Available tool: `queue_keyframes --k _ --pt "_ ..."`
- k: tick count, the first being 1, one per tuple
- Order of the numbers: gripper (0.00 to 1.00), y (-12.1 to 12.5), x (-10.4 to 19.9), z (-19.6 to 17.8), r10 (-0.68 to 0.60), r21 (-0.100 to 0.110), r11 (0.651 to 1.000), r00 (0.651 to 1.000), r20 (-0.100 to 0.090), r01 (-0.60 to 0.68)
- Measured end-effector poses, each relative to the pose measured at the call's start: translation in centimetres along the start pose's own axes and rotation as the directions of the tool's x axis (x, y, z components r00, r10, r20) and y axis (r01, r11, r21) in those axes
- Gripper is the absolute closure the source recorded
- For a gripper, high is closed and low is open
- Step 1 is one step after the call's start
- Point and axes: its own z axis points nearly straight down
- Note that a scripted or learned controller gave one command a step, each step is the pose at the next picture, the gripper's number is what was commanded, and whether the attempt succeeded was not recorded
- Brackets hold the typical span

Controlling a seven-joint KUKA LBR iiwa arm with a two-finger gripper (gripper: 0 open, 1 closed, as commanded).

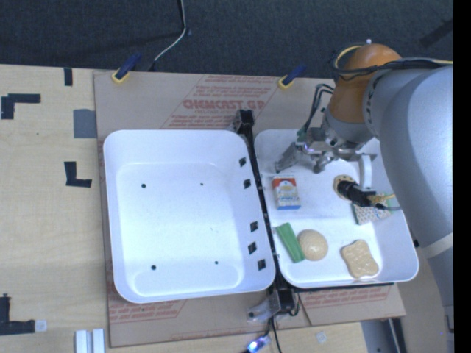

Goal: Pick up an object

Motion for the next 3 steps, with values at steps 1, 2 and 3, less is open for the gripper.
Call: queue_keyframes --k 1,2,3 --pt "0.00 -2.7 3.4 0.0 0.002 0.002 1.000 1.000 0.000 -0.002" --pt "1.00 -2.6 3.3 -1.0 0.002 0.000 1.000 1.000 0.001 -0.002" --pt "1.00 -2.6 3.4 -1.9 0.001 0.002 1.000 1.000 0.001 -0.001"
